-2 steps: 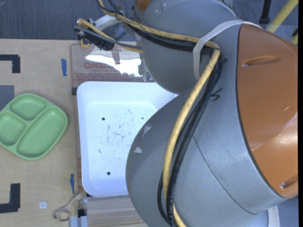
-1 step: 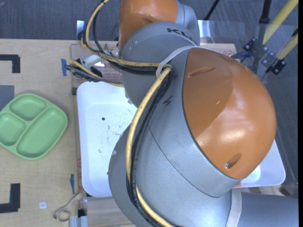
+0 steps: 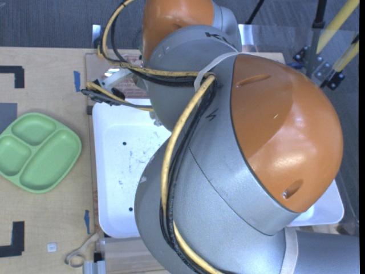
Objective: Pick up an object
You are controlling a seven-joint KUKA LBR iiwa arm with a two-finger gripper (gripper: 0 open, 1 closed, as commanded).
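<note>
Object to pick? Can't spot one, it's presumably under the arm (image 3: pixel 239 170), which leans over the white bin (image 3: pixel 117 170) to reach down inside (claw hidden too, can't tell its state). Green divided plate (image 3: pixel 39 151) sits off beside the bin.

So the arm (image 3: pixel 239 170) is parked right over the lens and blocks most of the white bin (image 3: pixel 117 170), leaving just its left strip and a sliver of rim at lower right. Whatever sits in the covered part can't be made out. The second bin's area near the top is nearly all behind the orange and grey joints, with a scrap of something printed (image 3: pixel 126 80) peeking out by the cables (image 3: pixel 114 93), too little to tell what it is. The arm itself runs off the bottom edge. There's a tiny pale square (image 3: pixel 52 247) on the tabletop (image 3: pixel 40 221) at lower left, too small to identify.
</note>
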